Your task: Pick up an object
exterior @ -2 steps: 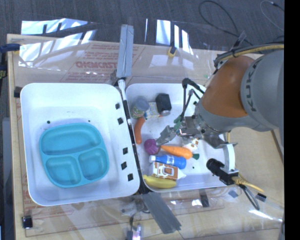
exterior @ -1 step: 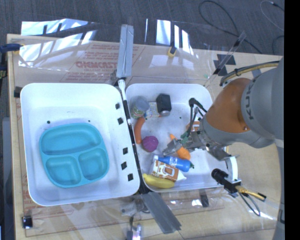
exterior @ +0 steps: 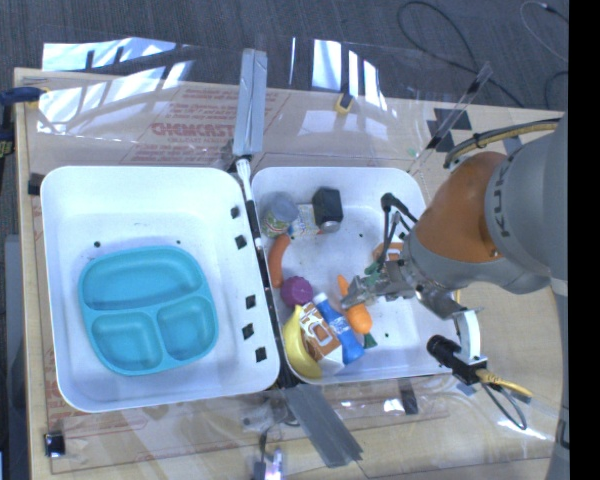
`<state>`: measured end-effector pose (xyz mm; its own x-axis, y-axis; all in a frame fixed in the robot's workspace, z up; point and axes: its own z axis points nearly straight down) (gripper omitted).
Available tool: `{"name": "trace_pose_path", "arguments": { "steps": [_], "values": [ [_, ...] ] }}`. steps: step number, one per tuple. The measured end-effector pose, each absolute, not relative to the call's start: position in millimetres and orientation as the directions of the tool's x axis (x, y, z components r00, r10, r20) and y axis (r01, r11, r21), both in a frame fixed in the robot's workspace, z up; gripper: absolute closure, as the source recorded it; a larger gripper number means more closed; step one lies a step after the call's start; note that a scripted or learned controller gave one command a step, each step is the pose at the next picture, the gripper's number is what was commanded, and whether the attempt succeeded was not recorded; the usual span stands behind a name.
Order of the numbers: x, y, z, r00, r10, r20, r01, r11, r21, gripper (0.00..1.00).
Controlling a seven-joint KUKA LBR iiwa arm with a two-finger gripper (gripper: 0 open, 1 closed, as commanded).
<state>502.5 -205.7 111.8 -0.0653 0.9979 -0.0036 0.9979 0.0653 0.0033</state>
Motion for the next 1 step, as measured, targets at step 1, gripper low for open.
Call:
{"name": "trace_pose_path", "arguments": {
  "steps": [1],
  "values": [
    [546.1,-154.9,217.5,-0.067,0.998,0.0,0.998,0.067,-0.001,1.0]
  ]
}}
